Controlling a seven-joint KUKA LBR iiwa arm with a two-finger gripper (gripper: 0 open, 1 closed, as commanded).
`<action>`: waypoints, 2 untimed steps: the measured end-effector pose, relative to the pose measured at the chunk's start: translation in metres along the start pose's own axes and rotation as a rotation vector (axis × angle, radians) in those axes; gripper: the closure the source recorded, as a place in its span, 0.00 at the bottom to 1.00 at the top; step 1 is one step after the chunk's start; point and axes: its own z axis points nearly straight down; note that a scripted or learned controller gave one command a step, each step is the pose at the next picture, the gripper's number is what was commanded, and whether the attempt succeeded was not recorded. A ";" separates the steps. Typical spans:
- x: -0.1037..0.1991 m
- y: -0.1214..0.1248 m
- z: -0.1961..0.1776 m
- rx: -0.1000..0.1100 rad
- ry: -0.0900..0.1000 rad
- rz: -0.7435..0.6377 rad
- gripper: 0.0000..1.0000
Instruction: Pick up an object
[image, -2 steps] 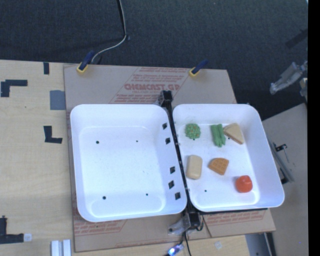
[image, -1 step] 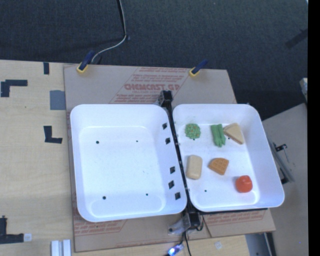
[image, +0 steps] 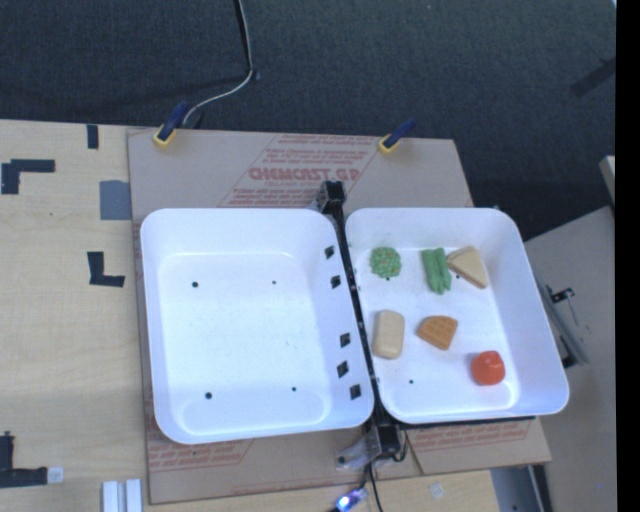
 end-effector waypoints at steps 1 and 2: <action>0.003 0.088 0.064 0.008 0.003 -0.005 0.00; -0.001 0.014 -0.004 -0.007 -0.003 0.001 0.00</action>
